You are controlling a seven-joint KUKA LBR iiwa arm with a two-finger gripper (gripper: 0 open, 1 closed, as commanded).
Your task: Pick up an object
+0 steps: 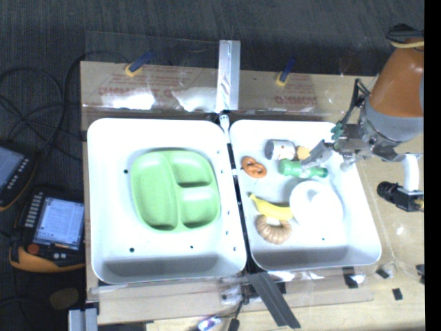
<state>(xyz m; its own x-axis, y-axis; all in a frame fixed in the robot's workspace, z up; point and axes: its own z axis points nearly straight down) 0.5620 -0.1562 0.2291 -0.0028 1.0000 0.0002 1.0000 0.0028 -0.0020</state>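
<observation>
The right bin [358,243] holds several objects: a grey can [278,148] on its side, an orange pretzel [253,167], a green bottle [304,171] lying flat, a yellow banana [270,207], a brown bagel [273,229] and a white round bowl [317,203]. My gripper [315,153] reaches in from the right. It hovers over the back of this bin, just above the green bottle and to the right of the can. Nothing is visibly held.
A green divided tray [172,188] lies in the left bin [110,254]. A metal divider post [228,81] stands behind the seam between the bins. Tablets and cables [48,219] lie off the bench to the left.
</observation>
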